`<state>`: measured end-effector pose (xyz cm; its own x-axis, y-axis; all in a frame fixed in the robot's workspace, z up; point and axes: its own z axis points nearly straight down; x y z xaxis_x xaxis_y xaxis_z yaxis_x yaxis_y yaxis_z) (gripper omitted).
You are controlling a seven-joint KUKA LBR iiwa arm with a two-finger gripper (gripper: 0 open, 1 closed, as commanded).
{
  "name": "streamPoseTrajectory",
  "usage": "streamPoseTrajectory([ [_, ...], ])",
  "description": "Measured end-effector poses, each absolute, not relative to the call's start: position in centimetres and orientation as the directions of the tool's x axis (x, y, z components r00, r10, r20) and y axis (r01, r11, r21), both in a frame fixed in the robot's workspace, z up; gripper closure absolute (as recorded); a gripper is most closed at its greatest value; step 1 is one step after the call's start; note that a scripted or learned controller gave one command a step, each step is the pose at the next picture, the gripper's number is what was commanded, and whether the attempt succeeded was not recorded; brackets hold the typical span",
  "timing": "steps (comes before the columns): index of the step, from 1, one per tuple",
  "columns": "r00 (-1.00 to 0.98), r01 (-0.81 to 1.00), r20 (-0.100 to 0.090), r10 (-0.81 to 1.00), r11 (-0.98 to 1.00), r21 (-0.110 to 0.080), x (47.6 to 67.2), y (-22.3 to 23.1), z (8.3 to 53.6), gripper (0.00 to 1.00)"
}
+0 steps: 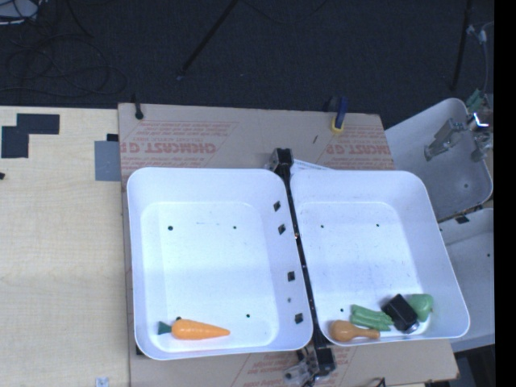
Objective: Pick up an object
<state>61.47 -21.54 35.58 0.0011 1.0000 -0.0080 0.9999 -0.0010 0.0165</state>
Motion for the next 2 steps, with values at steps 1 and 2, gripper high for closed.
streamPoseTrajectory([
  [1,-0.002,1.0,0.005,1.0,0.002,-0.013,62.5,-16.9,12.5,0.0],
  [2,0.002,1.0,-0.007,1.0,-0.002,0.012,62.2,-21.6,27.6,0.0],
])
